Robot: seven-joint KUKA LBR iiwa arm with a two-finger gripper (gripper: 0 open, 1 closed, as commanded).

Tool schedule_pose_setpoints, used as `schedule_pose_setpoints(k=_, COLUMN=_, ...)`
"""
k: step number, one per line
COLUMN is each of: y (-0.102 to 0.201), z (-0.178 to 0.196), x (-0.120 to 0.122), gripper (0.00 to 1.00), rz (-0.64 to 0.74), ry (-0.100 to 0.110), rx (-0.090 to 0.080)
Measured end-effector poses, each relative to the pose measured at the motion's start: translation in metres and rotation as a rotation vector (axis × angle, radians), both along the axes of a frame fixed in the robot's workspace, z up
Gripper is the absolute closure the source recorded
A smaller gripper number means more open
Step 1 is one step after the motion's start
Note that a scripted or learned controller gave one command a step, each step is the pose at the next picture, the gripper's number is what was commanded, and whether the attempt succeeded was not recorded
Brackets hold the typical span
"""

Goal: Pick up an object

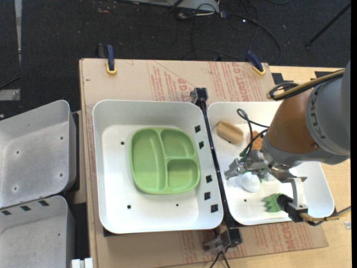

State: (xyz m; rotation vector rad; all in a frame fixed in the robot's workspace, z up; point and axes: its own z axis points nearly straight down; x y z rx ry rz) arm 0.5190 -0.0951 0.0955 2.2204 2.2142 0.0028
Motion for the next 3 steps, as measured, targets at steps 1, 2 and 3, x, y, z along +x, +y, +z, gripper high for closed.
schedule_pose_setpoints(k=1, y=-0.001, z=0.012, x=0.002, gripper=1.00, rz=-0.003, ry=-0.008, rx=-0.004)
schedule_pose_setpoints(k=2, y=0.001, z=0.053, x=0.003, gripper=1.00, rz=0.005, ry=0.004, rx=0.003)
schedule_pose_setpoints(k=3, y=-0.003, z=0.097, x=-0.002, gripper=1.00, rz=0.004, ry=0.003, rx=0.002)
